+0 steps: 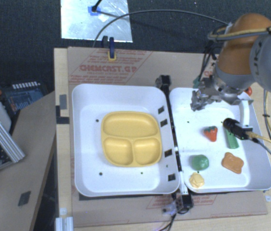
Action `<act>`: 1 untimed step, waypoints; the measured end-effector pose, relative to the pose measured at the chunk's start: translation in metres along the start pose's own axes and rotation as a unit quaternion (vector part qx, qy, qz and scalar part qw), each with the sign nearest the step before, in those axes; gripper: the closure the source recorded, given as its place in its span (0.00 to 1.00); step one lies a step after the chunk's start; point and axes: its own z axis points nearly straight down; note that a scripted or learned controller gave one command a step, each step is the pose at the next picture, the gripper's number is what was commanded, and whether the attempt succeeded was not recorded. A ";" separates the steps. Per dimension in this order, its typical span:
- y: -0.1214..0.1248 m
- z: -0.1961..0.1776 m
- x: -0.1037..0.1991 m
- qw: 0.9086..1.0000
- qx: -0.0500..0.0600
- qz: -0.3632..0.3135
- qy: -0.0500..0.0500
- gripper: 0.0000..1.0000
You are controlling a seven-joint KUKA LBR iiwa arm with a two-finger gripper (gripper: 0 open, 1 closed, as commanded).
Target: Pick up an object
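Bench, two white bins | left bin: yellow divided tray | right bin: toy strawberry, nearest pick candidate | gripper above far end (aperture indeterminate), unloaded

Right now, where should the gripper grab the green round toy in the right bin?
Take the green round toy across its middle, coming straight down from above. It looks like a low rounded lump lying apart from the yellow piece and the orange piece, so fingers should fit either side.
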 end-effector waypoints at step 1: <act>-0.005 -0.014 0.050 1.000 -0.001 -0.001 0.000 1.00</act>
